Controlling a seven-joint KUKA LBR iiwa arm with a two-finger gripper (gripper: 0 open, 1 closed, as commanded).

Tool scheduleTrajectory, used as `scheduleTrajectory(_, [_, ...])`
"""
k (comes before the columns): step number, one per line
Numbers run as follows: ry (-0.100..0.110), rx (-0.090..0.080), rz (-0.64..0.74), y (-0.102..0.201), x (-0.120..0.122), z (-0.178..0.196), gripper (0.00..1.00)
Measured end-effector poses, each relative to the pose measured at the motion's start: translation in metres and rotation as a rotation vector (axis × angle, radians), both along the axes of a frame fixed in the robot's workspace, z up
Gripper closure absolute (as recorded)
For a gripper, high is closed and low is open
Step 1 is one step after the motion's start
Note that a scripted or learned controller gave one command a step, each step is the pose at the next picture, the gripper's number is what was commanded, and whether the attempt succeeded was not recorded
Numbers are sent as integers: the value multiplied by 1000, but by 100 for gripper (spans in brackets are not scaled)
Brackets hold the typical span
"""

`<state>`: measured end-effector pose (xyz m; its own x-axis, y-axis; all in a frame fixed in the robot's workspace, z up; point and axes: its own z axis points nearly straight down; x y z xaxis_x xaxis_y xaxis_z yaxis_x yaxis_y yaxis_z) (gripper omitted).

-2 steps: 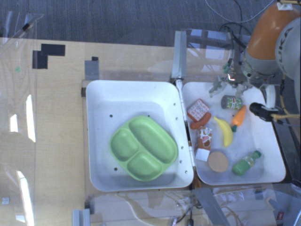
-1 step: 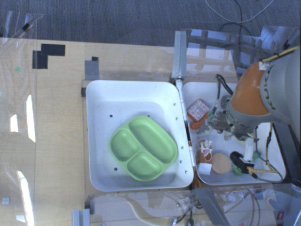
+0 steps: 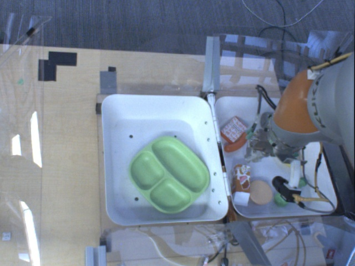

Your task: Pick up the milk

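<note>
In the left bin (image 3: 122, 126), a green divided plate (image 3: 169, 173) sits unused; in the right bin (image 3: 239, 107), the milk (image 3: 242, 177) lies by the left wall, beside a tan bun (image 3: 260, 193); the gripper (image 3: 258, 147) hovers near it, likely lining up; can't tell whether the claw is released or clenched

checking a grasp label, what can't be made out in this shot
- Camera view: the right side of the right bin is hidden under the arm.
- The gripper is blurred against clutter; what it touches cannot be told.
- Print on the milk carton is too small to read.
- The small green thing at the bin's front is too small to identify.
</note>
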<state>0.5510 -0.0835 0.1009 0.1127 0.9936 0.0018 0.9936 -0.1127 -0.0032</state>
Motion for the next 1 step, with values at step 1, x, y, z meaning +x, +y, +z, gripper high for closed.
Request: scheduleTrajectory(1, [0, 0, 0, 0, 0, 0, 0])
